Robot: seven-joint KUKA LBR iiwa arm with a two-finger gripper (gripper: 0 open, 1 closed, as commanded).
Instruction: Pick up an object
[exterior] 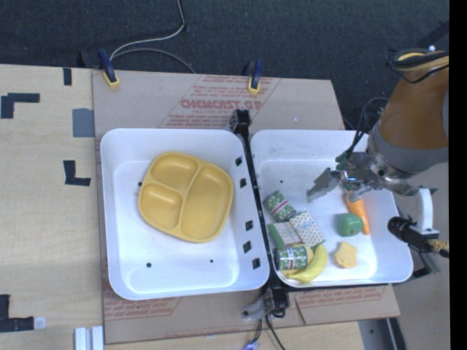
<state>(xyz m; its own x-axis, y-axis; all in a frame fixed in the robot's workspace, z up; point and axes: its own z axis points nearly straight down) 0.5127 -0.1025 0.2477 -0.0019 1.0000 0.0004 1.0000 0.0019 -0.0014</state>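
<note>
"CHEMCAST GP" on cardboard sheet [219, 106] (red print)

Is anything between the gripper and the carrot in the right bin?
Nothing visible. The gripper hangs just above and left of the carrot, with bare bin floor between; the green block lies beyond the carrot.

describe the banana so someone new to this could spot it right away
Look in the right white bin, at its near edge towards the divider between the bins. The banana lies there, curving under a small green can. It is the one long, curved yellow thing; the yellow piece beside it is short and lumpy.
</note>
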